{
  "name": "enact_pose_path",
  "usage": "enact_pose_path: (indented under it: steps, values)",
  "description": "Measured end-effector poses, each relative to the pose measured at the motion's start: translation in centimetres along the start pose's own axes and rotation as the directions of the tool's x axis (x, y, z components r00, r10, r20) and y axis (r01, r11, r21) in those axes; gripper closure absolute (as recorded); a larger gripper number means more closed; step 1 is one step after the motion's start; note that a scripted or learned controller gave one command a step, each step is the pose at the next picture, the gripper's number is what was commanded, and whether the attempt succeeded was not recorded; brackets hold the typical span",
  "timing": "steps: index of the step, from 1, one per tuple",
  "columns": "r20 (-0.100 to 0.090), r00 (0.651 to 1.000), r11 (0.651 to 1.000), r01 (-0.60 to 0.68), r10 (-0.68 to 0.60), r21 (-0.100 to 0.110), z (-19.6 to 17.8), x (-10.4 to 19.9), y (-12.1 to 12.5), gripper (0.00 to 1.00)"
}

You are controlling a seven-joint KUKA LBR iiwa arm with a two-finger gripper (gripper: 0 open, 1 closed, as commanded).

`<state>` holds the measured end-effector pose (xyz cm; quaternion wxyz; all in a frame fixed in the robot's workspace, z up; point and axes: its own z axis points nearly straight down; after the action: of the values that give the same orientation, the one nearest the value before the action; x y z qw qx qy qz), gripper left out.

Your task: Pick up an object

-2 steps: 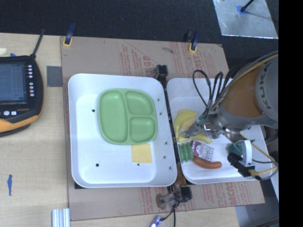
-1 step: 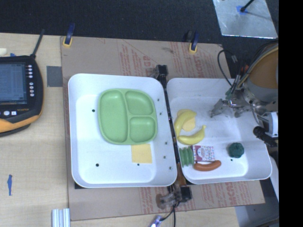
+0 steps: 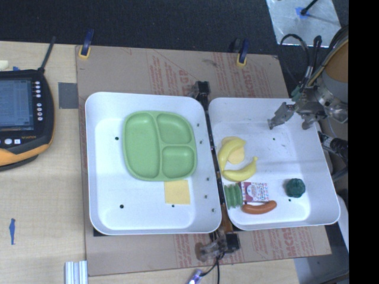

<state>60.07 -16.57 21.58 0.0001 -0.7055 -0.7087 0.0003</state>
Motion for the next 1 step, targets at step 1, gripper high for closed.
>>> enact_pose_path:
  steps: [1]
  values:
    - [0.000, 1.000, 1.000, 0.001, -0.001, 0.004, 5.80, 6.30, -3.26, 0.00]
